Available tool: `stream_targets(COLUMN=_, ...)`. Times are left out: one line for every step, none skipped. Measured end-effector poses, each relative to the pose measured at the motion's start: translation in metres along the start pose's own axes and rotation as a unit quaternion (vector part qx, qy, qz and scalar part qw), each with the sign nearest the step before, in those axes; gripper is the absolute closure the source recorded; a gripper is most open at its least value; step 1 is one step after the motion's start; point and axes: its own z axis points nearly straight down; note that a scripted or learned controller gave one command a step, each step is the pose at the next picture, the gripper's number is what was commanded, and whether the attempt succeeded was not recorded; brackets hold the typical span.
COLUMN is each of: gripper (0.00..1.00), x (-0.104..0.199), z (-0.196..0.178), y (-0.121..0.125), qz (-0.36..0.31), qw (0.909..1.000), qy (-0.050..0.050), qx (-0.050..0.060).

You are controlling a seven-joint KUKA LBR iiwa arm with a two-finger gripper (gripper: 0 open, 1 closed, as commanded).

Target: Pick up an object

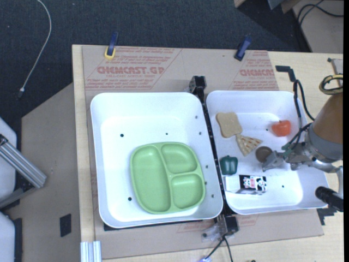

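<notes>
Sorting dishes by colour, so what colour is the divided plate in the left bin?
Light green; the divided plate shows clearly in the camera view.

I see glossy white plastic bins (109,146), a smooth matt green plastic tray (166,176), and a brown cardboard-covered tabletop (163,64).

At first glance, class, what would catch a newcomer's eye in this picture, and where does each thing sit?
The green divided tray stands out most, lying in the left bin. The right bin holds a scatter of small things, among them an orange object near its far right side and a green pepper at its left wall. The arm's gripper reaches in from the right.
</notes>
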Motion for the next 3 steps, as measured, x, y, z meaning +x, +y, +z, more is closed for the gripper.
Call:
stream_targets(gripper=1.0, x=0.0, z=-0.013, y=0.001, qz=0.0, qw=1.0, qy=-0.001, qx=-0.003)
stream_targets(gripper=1.0, x=-0.002, z=-0.056, y=0.0, qz=-0.001, qw=1.0, qy=-0.003, qx=-0.005)
stream_targets(gripper=1.0, x=-0.002, z=-0.097, y=0.002, qz=-0.001, qw=1.0, qy=-0.003, qx=-0.006)
